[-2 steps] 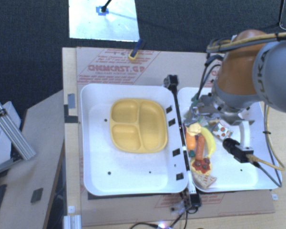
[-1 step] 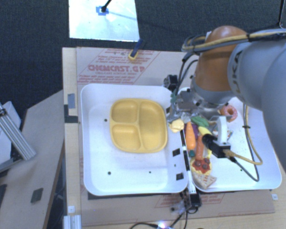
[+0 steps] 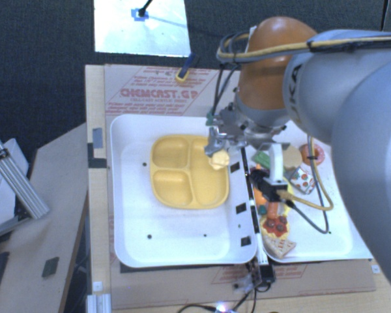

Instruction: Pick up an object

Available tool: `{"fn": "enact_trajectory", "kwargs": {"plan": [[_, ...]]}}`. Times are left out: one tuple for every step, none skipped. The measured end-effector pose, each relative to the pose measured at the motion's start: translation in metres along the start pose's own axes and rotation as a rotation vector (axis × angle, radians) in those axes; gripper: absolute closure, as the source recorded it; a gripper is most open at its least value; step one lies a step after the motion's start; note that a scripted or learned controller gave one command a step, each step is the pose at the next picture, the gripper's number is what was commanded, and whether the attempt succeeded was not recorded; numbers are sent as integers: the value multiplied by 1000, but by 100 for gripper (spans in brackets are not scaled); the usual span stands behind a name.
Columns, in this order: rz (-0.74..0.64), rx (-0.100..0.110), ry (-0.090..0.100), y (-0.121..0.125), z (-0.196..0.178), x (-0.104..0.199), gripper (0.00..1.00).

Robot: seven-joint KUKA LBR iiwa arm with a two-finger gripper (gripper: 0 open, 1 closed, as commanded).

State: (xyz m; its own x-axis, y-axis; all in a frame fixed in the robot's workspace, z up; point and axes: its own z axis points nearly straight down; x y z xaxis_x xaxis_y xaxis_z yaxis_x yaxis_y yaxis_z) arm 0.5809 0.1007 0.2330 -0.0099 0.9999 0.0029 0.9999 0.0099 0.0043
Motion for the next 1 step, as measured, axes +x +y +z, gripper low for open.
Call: {"fn": "enact_trajectory", "kwargs": {"plan": [[5, 5, -3, -2, 19, 4, 100]]}}
